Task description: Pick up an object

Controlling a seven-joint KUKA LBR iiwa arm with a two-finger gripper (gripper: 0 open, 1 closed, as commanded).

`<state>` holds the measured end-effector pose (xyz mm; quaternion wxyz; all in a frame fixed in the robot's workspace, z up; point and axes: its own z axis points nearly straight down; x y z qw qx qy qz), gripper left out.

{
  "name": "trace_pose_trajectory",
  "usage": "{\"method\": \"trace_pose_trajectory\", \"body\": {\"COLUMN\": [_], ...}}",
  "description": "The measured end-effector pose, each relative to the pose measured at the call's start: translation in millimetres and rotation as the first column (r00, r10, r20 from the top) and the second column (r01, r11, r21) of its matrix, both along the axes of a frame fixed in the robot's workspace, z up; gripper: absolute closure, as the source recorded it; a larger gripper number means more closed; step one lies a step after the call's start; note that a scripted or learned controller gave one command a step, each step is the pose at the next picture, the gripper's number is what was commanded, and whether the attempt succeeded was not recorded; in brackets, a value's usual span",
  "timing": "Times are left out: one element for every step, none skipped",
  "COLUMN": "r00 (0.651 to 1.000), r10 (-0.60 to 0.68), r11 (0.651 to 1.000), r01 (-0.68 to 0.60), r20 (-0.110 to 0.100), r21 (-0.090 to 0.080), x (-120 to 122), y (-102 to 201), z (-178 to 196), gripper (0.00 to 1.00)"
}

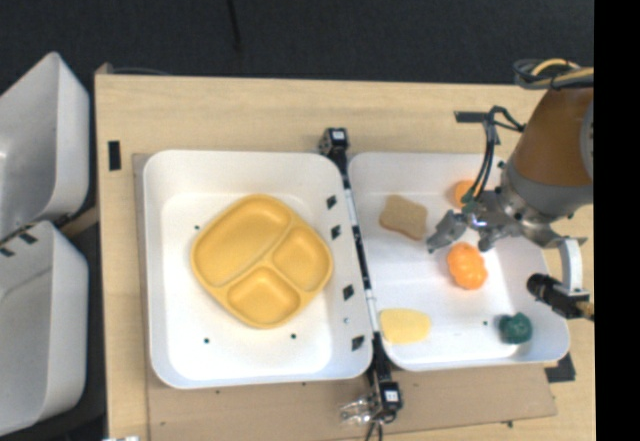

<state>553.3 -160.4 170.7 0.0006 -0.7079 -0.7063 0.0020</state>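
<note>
A round orange fruit-shaped object (467, 266) lies in the right shallow white bin (420, 354), near the middle of its right half. The end effector (462, 226) of the grey arm with the orange band (555, 144) hangs just above this object; its two metal fingers (443, 232) are spread apart and nothing is between them. One finger points to the left, toward a brown sponge-like rectangular block (404, 216) that lies apart from it. A second small orange object (463, 192) is partly hidden behind the arm's cables. A pale yellow flat oval piece (404, 326) rests near the bin's front left corner, and a small dark green round object (516, 328) sits near the front right corner. In the left white bin (175, 359) lies a yellow plastic plate with three compartments (262, 260). Both bins stand on the light wooden table (250, 109).
</note>
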Motion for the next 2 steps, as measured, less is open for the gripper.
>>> {"method": "trace_pose_trajectory", "body": {"r00": [1.000, 1.000], "r10": [-0.001, -0.007], "r11": [1.000, 1.000], "r01": [0.001, 0.007], "r20": [0.001, 0.008], "r21": [-0.001, 0.001], "x": [7, 9], "y": [-6, -7], "z": [-58, -44], "gripper": [0.00, 1.00]}}
